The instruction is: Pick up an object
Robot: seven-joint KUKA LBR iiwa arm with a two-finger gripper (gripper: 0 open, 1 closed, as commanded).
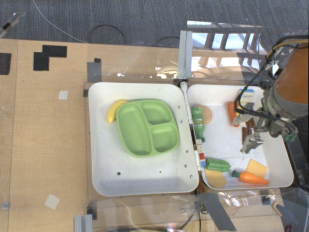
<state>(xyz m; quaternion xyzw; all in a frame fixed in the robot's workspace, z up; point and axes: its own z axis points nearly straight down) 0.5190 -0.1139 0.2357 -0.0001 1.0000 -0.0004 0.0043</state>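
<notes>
Down at the front edge of the right bin [287, 166] lies a carrot [253, 178], beside a cheese wedge [256, 168], a tan disc [216, 179] and a green pickle [217, 165]. The gripper [251, 144] hovers above the bin floor near them, and I cannot tell its state. The carrot looks like light, hard, slick plastic, likely to roll; best pinched across its thick middle.

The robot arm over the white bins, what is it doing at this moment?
The arm reaches into the right bin, its gripper low over the bin floor among toy foods: a carrot, a cheese wedge, a green bottle. Nothing visible is between its fingers. The left bin holds a green divided plate with a banana beside it.
</notes>
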